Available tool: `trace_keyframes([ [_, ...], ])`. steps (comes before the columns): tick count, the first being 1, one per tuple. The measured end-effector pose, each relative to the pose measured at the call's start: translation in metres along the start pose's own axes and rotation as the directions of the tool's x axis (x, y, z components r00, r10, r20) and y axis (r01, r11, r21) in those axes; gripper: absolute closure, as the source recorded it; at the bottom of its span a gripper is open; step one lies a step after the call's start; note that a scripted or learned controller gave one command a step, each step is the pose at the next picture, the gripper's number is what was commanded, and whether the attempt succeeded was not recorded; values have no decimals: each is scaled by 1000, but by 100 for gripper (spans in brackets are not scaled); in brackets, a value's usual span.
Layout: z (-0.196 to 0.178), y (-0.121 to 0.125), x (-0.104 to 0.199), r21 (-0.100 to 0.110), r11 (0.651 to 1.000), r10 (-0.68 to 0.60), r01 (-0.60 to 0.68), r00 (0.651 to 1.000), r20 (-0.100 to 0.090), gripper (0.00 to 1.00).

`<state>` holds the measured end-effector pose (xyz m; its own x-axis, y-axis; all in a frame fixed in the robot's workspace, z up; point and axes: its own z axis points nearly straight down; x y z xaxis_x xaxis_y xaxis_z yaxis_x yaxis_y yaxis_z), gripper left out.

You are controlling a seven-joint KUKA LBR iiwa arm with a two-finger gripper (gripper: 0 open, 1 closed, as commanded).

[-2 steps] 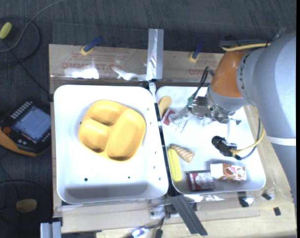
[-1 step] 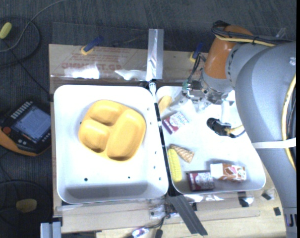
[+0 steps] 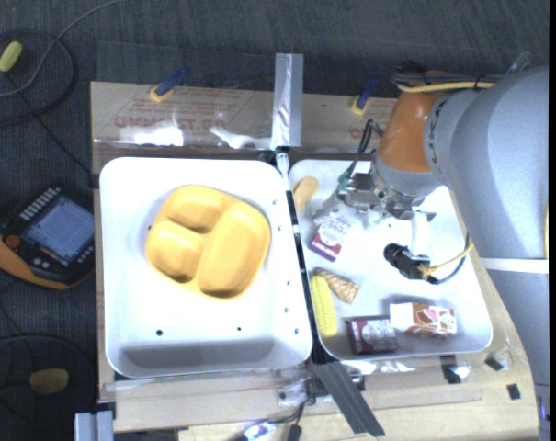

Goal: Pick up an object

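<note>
My gripper point(image 3: 358, 194) hangs over the back of the right bin point(image 3: 475, 333), below the orange wrist band point(image 3: 408, 141). Just under and left of it lies a white and purple packet point(image 3: 331, 236). A small yellow-orange piece point(image 3: 305, 192) rests by the bin's left wall. Further forward are a tan wedge point(image 3: 342, 287), a yellow corn cob point(image 3: 323, 307), a dark brown can point(image 3: 371, 334) and a red and white carton point(image 3: 425, 319). Nothing shows as held.
The left bin point(image 3: 130, 338) holds a large yellow three-lobed object point(image 3: 207, 240). The grey arm point(image 3: 507, 182) covers the right bin's far right side. A black cable fitting point(image 3: 402, 257) hangs off the arm above the bin's middle.
</note>
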<state>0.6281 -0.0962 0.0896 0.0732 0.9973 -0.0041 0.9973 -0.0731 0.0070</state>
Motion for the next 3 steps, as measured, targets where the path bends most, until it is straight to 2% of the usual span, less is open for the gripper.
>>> trace_keyframes([
  [1, -1, -25, -2, -6, 994, 105, -105, 995, -3, 0],
  [2, -10, -24, -2, -4, 995, 105, -105, 995, -5, 100],
  [3, -94, -11, 44, 9, 1000, -2, 2, 1000, -2, 100],
])
